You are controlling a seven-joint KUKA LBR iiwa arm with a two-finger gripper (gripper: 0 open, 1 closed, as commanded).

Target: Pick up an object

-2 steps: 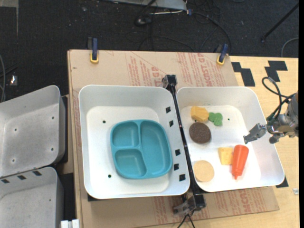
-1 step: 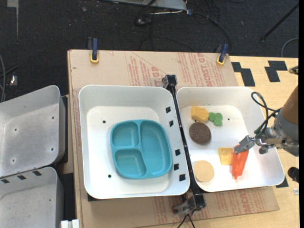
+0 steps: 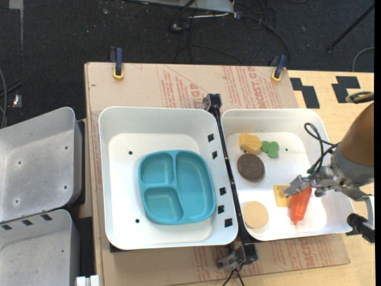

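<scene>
The right bin holds several toy foods. An orange carrot lies tilted near its right front. My gripper sits right over the carrot's upper end, reaching in from the right; the view is too small to tell how it stands on the carrot. A small yellow piece lies just left of the carrot. Further left are a tan disc and a dark brown patty. At the back sit a yellow block and a green piece.
The left bin carries a teal divided plate. A black divider runs between the bins. Grey lids lie off the bench at the left. Cables loop over the right bin's rim beside the arm.
</scene>
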